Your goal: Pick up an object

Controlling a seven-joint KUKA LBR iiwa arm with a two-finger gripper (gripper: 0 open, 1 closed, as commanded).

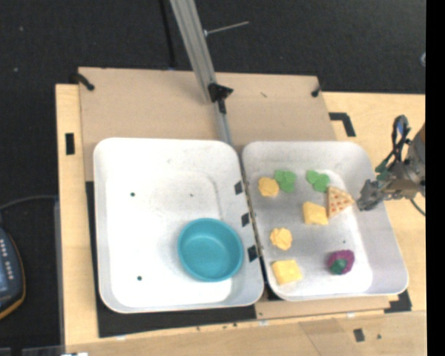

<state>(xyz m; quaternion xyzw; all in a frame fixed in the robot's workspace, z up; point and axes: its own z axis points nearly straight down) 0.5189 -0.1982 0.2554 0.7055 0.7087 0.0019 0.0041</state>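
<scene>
Two shallow white bins sit side by side on the bench. The left bin holds a blue bowl near its lower right corner. The right bin holds small toy foods: four yellow pieces, two green ones, a purple-and-green piece (near the lower right corner) and a pizza-like wedge. The gripper hangs at that bin's right rim, just beside the wedge; whether it is open or closed cannot be told.
</scene>
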